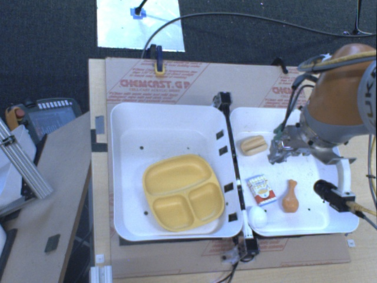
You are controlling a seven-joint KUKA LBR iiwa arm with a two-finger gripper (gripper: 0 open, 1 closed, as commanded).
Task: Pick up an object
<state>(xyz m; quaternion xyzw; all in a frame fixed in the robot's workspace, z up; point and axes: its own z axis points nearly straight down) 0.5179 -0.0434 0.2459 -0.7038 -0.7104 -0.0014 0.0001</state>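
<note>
Bread roll (253,145) is lying in the right bin (306,220), just beside the gripper (279,153) — which is hovering low, grip state unclear, holding nothing visibly. Nearby are sitting a carton (261,190), drumstick (290,197) and egg (257,216).

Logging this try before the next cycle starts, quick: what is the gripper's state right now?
Gripper: cannot be told; it hangs over the right bin, beside the bread roll, with nothing seen in its grasp.

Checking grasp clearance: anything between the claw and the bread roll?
Nothing. In the camera view, only bare white bin floor separates the claw from the bread roll.
</note>
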